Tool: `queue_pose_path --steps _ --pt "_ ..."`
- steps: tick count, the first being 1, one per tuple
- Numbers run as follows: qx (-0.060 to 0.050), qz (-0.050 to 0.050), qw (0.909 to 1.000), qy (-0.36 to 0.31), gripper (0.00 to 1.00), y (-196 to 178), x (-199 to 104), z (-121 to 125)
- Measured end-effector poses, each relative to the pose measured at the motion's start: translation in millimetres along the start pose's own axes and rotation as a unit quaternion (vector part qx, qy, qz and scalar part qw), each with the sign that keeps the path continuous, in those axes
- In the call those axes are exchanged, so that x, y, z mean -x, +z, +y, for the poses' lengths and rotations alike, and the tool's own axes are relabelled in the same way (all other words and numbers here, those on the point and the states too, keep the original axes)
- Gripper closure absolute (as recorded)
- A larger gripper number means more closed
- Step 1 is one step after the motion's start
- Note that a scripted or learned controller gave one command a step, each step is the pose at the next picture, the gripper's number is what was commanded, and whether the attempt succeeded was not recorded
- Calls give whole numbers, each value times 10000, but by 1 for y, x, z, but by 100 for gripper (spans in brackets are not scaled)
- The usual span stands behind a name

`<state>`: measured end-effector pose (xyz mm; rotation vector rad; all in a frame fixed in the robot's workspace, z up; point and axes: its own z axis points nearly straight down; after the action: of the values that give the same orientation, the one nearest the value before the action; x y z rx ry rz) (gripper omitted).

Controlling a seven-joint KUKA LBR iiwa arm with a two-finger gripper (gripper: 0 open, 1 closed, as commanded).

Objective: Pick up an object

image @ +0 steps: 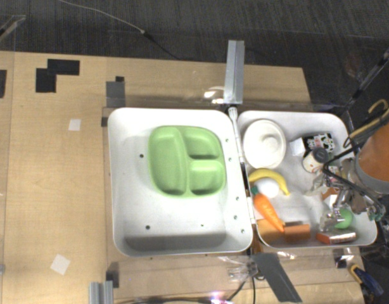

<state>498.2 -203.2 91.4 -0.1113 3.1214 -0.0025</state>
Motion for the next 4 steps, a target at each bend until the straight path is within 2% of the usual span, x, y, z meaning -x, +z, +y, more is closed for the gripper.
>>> queue_pose_path --steps 1,2,3,4 --pt "-16 3 9999 -117 0 0 3 -2" --pt "-20 -3 9999 161 0 1 29 -5" --pt "-46 -101 9998 146 100 -14 35 -5" --pt "-14 11 9917 -1283 100 -158 70 -8"
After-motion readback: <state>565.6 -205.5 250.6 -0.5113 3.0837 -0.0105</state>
